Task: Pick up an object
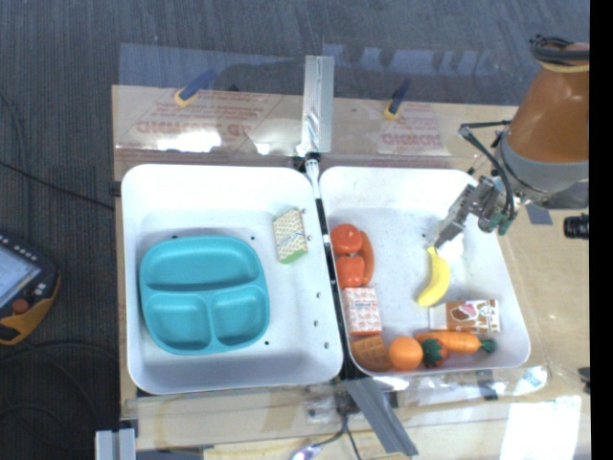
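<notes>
Gripper (448, 239) at centre right, poised above banana (435, 279) tip, we judge for pick; finger spacing: we cannot tell.

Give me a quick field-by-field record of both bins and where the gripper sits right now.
left bin: teal divided tray; small patterned packet by the divider wall
right bin: banana, red pepper, orange, carrot, two small food boxes
gripper: low over the right bin, just above the banana's upper tip
held object: none seen between the fingers
</notes>
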Motion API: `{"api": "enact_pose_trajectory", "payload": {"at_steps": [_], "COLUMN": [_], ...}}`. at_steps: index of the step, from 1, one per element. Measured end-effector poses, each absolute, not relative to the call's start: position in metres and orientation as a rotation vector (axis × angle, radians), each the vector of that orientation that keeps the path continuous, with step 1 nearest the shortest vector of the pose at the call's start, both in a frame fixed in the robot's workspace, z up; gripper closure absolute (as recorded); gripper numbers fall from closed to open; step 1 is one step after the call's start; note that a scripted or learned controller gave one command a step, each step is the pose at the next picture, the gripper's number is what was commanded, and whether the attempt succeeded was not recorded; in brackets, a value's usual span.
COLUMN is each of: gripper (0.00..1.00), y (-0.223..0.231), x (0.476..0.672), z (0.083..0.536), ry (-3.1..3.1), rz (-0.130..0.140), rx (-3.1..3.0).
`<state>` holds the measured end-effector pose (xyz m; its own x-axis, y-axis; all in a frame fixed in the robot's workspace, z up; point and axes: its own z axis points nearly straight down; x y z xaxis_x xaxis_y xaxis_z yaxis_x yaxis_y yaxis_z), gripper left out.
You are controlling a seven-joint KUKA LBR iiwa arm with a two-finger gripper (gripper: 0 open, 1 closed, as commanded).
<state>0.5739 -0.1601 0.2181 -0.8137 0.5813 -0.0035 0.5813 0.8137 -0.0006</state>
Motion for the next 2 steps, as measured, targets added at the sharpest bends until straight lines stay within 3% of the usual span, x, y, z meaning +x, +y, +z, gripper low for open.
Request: {"api": "enact_pose_trajectory", "payload": {"at_steps": [1, 2], "gripper": [0.00, 0.00], "y": [-0.160, -0.158], "x": [0.574, 0.564], "z": [0.218, 0.090], "ry": [2.989, 2.840], "rz": [-0.003, 0.004], "rx": [0.958, 1.317]}}
